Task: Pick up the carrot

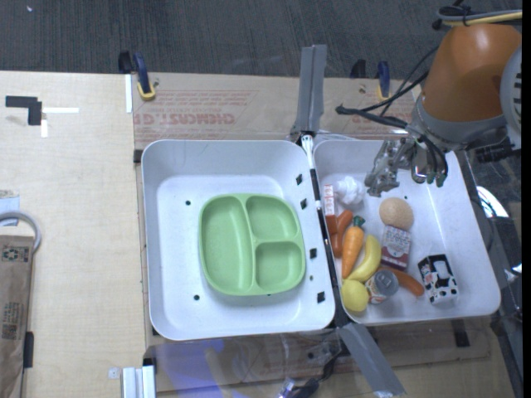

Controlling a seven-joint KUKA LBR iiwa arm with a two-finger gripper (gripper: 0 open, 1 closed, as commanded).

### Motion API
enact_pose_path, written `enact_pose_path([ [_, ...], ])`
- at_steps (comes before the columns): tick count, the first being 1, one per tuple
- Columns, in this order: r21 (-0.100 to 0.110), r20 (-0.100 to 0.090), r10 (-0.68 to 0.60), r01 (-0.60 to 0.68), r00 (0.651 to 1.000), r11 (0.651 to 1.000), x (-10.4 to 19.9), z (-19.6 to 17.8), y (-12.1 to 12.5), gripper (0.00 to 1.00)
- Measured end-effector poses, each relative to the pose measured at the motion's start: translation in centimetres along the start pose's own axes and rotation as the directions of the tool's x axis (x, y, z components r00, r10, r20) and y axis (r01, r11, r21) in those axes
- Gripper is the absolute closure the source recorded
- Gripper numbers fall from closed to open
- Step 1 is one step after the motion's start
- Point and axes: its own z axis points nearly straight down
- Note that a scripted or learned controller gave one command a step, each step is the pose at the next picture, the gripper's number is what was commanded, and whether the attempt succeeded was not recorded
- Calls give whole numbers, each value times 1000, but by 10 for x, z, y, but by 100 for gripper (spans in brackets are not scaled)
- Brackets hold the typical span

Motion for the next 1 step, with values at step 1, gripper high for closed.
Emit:
enact_pose_path([
  [1, 0, -1, -38, 38, 999, 999, -4, -154, -30, 100],
])
